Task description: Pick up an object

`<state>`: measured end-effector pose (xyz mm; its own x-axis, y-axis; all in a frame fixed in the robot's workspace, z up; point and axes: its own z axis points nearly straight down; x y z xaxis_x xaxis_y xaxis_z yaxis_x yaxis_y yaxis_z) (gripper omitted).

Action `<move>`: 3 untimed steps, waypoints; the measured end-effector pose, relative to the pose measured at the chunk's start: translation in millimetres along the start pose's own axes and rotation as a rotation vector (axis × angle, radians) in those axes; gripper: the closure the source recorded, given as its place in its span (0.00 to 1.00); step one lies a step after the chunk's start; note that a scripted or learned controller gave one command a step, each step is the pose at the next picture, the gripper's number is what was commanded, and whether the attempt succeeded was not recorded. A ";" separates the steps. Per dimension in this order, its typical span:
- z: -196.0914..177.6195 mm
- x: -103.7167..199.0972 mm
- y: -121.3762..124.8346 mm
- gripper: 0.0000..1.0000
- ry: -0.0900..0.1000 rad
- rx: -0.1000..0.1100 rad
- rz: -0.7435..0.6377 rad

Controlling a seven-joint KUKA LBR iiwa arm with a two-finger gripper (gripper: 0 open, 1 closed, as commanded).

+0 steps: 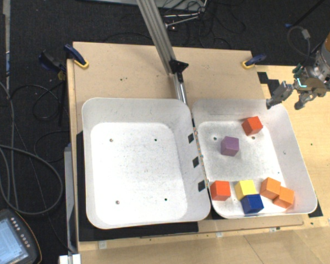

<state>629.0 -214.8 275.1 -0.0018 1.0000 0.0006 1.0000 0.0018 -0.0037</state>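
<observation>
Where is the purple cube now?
The purple cube lies in the right bin, toward its far half, nearer and left of a lone orange cube.

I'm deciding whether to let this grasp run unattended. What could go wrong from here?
1. The yellow block and blue block touch, as do two orange blocks by the right bin wall; open fingers may not fit around just one.
2. The gripper hangs above the bin's far corner; a straight descent could hit the rim.
3. The purple block stands alone, the safer target.
</observation>
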 end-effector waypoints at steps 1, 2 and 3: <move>-2.4 0.3 0.7 0.00 -0.002 -0.003 -0.002; 40.7 0.8 -1.2 0.00 -0.001 0.000 0.001; 91.8 -4.7 -9.7 0.00 0.000 0.001 0.003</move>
<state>619.0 -219.5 183.4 0.0011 1.0000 0.0001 1.0000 -0.0011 -0.0047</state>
